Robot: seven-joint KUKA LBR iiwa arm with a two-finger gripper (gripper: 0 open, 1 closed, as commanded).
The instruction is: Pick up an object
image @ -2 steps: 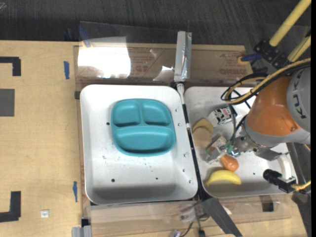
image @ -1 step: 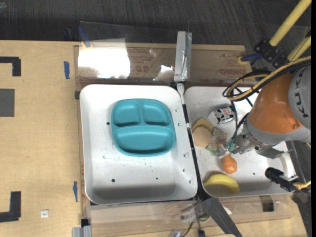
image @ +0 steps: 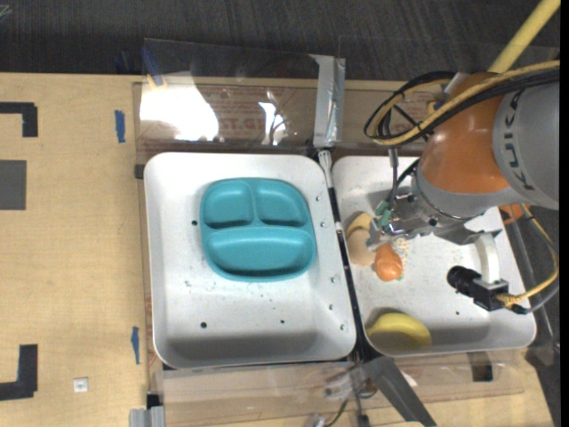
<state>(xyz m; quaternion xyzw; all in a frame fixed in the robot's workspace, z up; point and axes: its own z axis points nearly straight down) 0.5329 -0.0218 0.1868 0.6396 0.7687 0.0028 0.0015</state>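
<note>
The pincer (image: pixel 389 224) hangs low in the right bin (image: pixel 498 323), close to its left wall; whether it is parted or has hold of anything cannot be told. Directly beneath lie an orange object (image: pixel 388 265) and a pale tan object (image: pixel 359 237), touching. The orange one looks light, smooth and rounded, likely slippery; a grasp across its middle seems soundest.

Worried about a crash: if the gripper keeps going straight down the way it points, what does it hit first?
Probably the orange object, which lies just beneath the gripper in the right bin, beside a pale object. Depth is hard to judge from above, so it might already be touching.
</note>
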